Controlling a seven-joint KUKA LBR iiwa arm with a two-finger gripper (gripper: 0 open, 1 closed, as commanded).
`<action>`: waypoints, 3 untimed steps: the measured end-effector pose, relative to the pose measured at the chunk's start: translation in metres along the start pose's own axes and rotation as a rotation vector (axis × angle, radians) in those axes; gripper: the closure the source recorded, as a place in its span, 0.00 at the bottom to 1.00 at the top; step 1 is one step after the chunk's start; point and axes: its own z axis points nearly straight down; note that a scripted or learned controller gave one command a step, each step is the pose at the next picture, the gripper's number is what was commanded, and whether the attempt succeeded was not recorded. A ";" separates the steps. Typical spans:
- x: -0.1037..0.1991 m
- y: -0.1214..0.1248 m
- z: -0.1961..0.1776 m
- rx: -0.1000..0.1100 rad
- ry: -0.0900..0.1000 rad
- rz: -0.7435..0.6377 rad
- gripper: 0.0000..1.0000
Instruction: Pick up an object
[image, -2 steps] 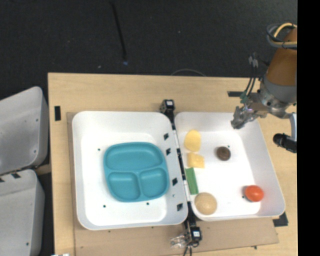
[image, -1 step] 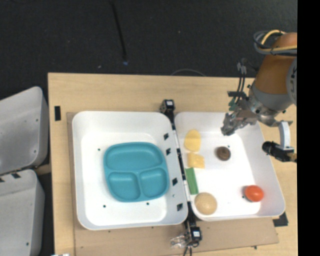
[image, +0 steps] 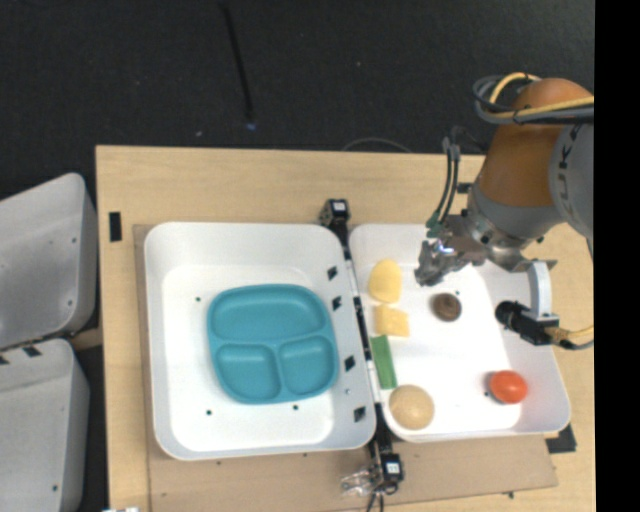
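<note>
Nothing is lifted yet. The grey two-finger gripper (image: 436, 262) hangs low over the right-hand shallow white bin (image: 540, 415), just above and beside the small round dark-brown object (image: 446, 307), the likeliest target; whether it is spread or closed cannot be told. Relative to that brown object, a pale yellow rounded piece (image: 385, 280) lies to the left and a red-orange ball (image: 508, 387) lower right. Descent, closure and lift remain.

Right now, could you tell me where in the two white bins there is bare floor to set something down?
Left white bin: bare floor rings the teal divided tray on all sides. Right white bin: an open patch between the brown round piece, the tan ball and the red ball. It is crowded along the divider, with yellow pieces and a green stick, and under the gripper.
</note>
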 end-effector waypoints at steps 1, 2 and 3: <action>0.049 -0.020 0.007 0.001 0.000 0.000 1.00; 0.105 -0.033 -0.002 0.000 0.002 -0.002 1.00; 0.148 -0.067 -0.002 0.002 0.000 0.000 1.00</action>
